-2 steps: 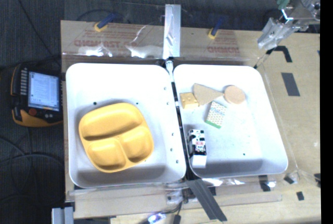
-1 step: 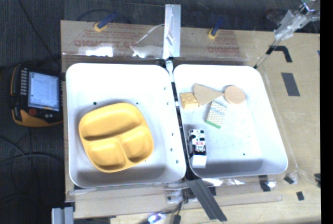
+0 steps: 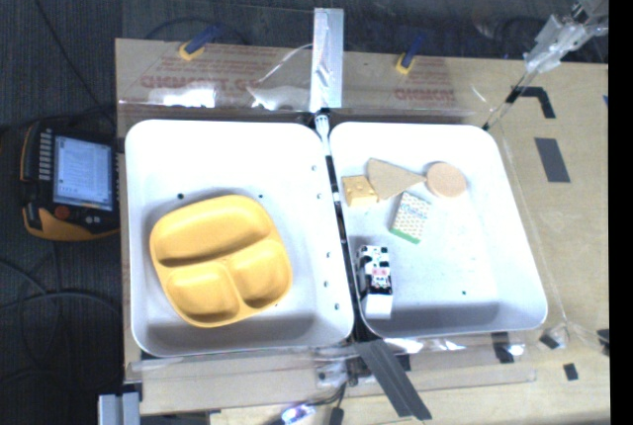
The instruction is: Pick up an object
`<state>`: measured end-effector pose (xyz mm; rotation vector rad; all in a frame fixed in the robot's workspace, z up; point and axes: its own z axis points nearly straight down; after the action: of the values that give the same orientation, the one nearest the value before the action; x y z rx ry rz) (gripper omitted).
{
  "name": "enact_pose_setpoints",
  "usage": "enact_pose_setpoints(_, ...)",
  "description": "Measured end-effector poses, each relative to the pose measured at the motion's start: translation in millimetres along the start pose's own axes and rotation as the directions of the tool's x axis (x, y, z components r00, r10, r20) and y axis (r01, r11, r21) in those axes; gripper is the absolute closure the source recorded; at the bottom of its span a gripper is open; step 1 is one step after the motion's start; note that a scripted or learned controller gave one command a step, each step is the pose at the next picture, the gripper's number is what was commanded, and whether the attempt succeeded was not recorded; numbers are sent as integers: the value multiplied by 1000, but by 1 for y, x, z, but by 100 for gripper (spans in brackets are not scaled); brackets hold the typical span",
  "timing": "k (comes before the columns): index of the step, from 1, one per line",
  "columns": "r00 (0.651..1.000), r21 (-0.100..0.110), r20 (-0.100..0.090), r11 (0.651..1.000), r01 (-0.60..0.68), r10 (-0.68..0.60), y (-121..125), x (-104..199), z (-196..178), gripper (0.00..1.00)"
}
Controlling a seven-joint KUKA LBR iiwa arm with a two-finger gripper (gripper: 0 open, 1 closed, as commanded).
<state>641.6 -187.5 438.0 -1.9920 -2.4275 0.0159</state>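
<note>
Pre-grasp stage: nothing is lifted yet. The gripper (image 3: 559,36) sits at the worktop's (image 3: 569,245) far right corner, well apart from both bins, and you cannot tell whether it is open or closed. Candidates lie in the right bin (image 3: 495,265): tan wedge (image 3: 396,176), round disc (image 3: 446,180), yellow block (image 3: 359,189), speckled pad (image 3: 411,216). Next you need a reach over one piece. Dark carpet surrounds the worktop.

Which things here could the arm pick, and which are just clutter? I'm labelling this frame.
Pickable:
yellow divided plate, left bin
cheese wedge, right bin
round wooden disc
patterned packet
black-and-white carton

Clutter:
handheld pendant
bench clamps
</note>
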Motion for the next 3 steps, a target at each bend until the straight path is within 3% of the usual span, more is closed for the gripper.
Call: enact_pose_setpoints(3,1000,14,8,1000,2,-2,6,0,-19,100)
